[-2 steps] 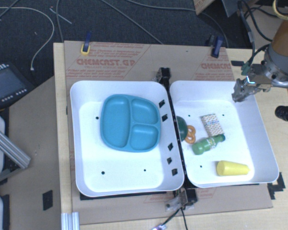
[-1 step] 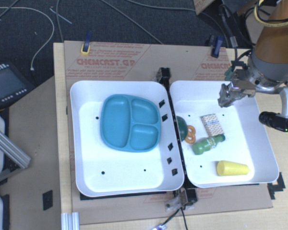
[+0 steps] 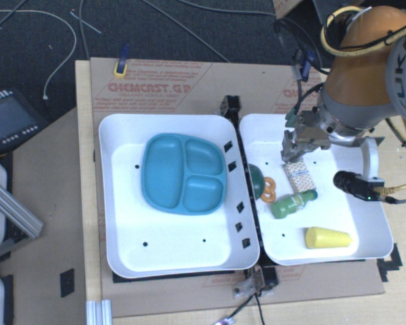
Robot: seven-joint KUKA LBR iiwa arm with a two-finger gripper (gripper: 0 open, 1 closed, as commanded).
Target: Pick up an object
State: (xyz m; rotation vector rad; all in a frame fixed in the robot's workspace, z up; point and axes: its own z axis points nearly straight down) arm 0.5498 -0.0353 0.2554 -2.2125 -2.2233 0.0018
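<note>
Tool (image 3: 296, 153) — finger state unclear — above flat patterned packet (image 3: 300, 177), smooth green bottle (image 3: 292, 204), yellow cone-like piece (image 3: 327, 237), right white bin (image 3: 365, 244).

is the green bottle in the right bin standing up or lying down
Lying down. The green bottle rests on its side on the right bin's floor, its long axis running across it, cap end pointing toward the arm side.

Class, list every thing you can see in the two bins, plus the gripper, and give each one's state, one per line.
Blue divided plate: lying flat in the left bin, right way up.
Green bottle: on its side in the right bin.
Yellow object: lying on its side near the right bin's front edge.
Patterned packet: lying flat just below the gripper.
Orange pretzel-shaped piece: lying flat beside the bottle.
Gripper: low over the right bin; grasp cannot be judged.
</note>
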